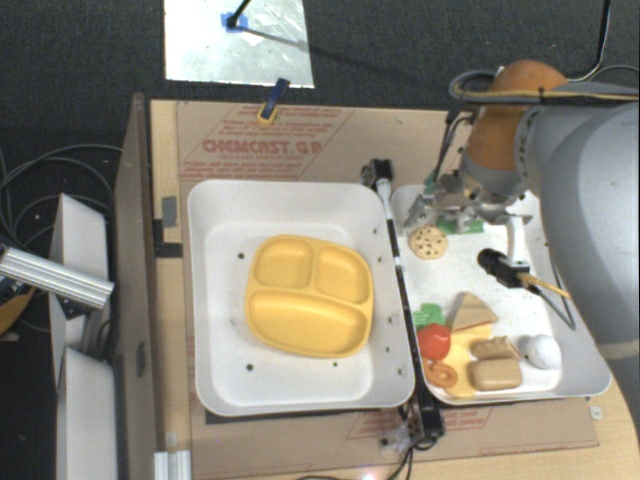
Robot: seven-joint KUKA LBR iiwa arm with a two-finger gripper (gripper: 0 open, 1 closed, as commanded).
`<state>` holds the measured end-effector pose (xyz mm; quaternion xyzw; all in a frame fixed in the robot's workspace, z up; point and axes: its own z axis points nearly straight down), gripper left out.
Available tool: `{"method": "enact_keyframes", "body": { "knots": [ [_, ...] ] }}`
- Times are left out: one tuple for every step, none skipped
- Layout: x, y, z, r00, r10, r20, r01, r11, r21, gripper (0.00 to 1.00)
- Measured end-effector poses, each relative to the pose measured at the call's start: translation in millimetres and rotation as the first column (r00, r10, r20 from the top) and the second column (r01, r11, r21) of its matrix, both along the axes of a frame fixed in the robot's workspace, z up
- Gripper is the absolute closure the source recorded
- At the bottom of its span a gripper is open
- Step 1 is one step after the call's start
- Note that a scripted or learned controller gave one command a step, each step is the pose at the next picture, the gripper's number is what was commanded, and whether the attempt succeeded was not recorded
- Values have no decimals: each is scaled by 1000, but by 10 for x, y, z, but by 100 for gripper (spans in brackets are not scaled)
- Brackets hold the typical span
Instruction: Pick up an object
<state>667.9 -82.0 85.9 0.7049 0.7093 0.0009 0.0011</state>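
My gripper [438, 210] hangs over the far left corner of the right bin [580, 368], reaching in from the right under the orange band. Just in front of it lies a round chocolate-chip cookie [428, 242], apart from the gripper. A small green piece [469, 226] shows beside the gripper on the bin floor. At the near end of this bin are a red tomato [434, 341] with a green leafy piece [428, 315], a tan wedge [472, 311], two brown bread pieces [495, 372] and a white egg [543, 351].
The left bin [215, 268] holds a yellow divided plate [308, 295]. A dark rail [395, 268] runs between the two bins. The grey arm body covers the right bin's right side. Cardboard lies under the bins, and a shiny sheet [240, 28] lies beyond them.
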Motion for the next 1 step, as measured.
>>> {"method": "enact_keyframes", "body": {
  "knots": [
    [-14, -23, 117, 1000, 0, 1, 0, 1000, -3, 100]
  ]
}}
